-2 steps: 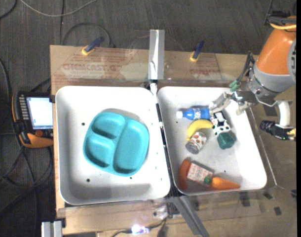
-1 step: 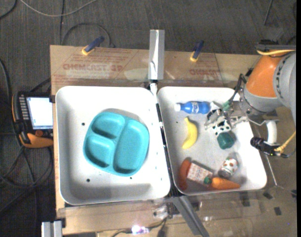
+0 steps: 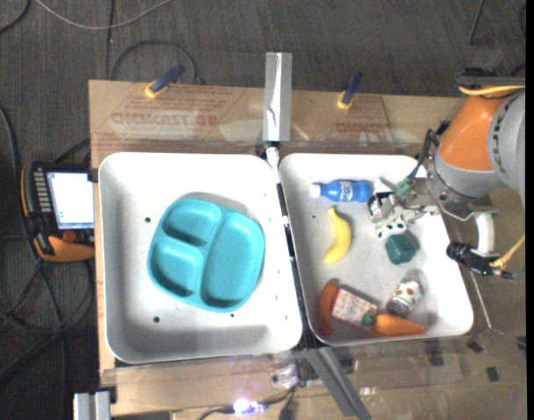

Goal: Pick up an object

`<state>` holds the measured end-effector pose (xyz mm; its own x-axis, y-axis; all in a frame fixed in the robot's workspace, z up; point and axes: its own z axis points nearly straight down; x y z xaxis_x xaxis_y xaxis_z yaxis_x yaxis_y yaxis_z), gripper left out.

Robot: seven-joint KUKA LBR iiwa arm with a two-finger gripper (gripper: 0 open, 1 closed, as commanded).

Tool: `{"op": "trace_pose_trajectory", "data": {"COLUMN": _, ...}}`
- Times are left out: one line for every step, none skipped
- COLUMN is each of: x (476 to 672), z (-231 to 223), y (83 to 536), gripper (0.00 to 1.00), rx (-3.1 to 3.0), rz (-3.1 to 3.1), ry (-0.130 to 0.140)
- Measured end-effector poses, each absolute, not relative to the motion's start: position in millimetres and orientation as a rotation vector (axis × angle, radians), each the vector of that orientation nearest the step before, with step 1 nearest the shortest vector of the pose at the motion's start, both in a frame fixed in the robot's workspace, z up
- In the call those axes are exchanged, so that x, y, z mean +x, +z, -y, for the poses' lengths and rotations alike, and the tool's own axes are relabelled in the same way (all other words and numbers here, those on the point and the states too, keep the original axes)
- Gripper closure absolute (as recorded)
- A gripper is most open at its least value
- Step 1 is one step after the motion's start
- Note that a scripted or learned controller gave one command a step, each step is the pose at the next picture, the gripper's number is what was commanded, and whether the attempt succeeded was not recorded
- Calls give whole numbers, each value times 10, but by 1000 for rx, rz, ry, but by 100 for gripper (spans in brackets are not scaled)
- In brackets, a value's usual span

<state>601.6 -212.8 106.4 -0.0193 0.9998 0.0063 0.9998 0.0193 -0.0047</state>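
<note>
The left bin [image 3: 118, 261] holds a turquoise divided tray [image 3: 207, 252]. In the right bin [image 3: 460, 318], from left to right: a red packet [image 3: 341, 306] near the front wall, a yellow banana [image 3: 338, 236], a blue water bottle [image 3: 344, 191] lying on its side at the back, an orange carrot [image 3: 396, 325], a small can [image 3: 407, 296] and a teal cup [image 3: 401, 248]. The gripper [image 3: 389, 220] (how far its jaws are spread, I cannot tell) hangs over the bin just above the teal cup, beside the bottle's end.
</note>
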Motion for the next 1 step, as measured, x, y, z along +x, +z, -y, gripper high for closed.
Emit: {"op": "trace_pose_trajectory", "data": {"x": 6004, "z": 2116, "y": 1136, "gripper": 100, "rx": -2191, "rz": 2234, "ry": -1}}
